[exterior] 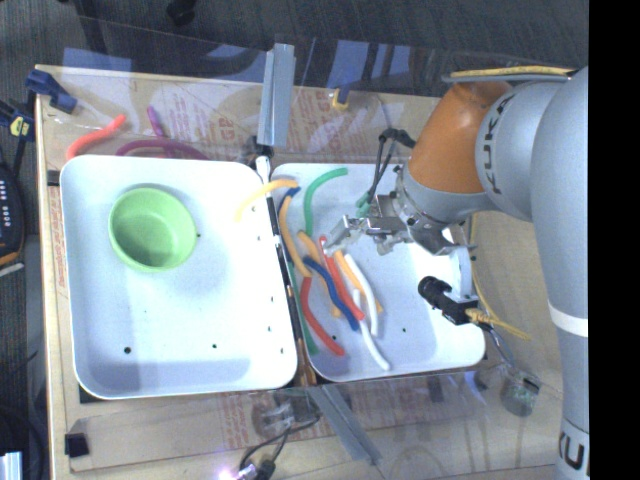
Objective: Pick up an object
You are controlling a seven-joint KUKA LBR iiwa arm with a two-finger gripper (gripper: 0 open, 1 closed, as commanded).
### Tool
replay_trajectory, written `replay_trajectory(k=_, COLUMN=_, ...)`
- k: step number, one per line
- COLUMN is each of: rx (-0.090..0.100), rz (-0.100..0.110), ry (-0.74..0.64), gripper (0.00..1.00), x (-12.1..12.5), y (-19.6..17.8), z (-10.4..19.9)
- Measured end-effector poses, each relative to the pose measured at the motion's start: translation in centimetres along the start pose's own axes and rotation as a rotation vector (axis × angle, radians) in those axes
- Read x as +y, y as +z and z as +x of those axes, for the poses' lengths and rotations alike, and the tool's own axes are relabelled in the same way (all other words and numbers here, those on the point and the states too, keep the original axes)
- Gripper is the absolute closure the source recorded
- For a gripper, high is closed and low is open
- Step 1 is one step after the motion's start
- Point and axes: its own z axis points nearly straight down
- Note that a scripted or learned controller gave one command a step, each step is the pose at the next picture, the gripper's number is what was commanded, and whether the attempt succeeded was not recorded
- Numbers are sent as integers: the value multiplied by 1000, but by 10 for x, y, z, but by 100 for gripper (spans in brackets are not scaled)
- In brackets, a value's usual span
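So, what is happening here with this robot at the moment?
A grey arm with an orange band reaches in from the right over the right bin. Its gripper hangs just above a pile of coloured flexible strips in red, blue, orange, green, yellow and white. Nothing is visibly held between its fingers. The left bin holds a green bowl. A few more strips lie on the bench behind it.

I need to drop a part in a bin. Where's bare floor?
Left bin: bare below and right of the green bowl. Right bin: crowded with coloured strips on its left under the gripper; small bare patch at its lower right.
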Motion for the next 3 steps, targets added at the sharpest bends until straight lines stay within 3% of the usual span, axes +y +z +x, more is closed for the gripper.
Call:
replay_trajectory(k=1, rx=-2, rz=-13, ry=-97, gripper=0, x=-11, y=78, z=1)
replay_trajectory(k=2, rx=-4, rz=-10, ry=-101, gripper=100, x=-12, y=69, z=-1)
replay_trajectory(k=3, rx=-4, rz=-10, ry=-101, gripper=0, x=-12, y=69, z=-1)
